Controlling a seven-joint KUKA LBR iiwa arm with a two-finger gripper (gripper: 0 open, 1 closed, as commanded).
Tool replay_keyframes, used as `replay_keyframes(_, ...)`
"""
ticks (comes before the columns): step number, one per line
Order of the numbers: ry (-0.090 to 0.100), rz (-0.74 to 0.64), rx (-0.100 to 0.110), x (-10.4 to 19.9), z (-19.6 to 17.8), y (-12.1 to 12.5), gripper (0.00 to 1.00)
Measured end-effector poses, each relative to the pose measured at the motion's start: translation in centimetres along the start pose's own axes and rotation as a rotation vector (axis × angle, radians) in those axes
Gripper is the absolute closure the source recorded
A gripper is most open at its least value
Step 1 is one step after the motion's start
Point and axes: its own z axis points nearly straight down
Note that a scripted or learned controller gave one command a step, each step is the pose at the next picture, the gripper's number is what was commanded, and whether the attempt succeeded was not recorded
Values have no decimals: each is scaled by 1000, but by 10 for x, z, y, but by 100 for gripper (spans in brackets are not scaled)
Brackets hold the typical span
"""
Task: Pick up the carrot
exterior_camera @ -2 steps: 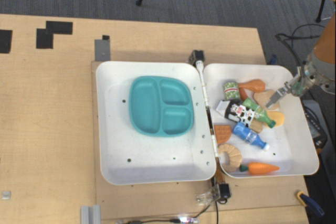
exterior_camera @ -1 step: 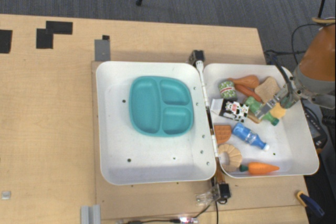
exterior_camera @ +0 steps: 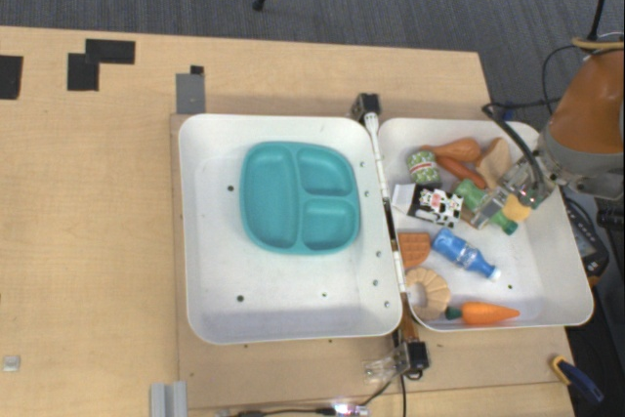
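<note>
No words or numbers can be read here. The little carton in the right bin has black and white cow spots, but any print on it is too small to make out. The can has a green and white wrap with blurry marks, not letters you can read. The blue bottle has no label that shows. The black shapes on the bench are plain blocks, not signs or letters.
</note>
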Motion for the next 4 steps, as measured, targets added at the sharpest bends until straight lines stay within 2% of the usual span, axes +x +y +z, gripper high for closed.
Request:
replay_keyframes(1, -12, 2, -10, -3, -14, 5, 100)
replay_keyframes(2, -11, 3, -9, -2, -13, 4, 0)
replay_keyframes(3, 1, -125, 2, 32, 6, -14, 0)
replay_keyframes(4, -5, 56, -1, -41, -46, 39, 0)
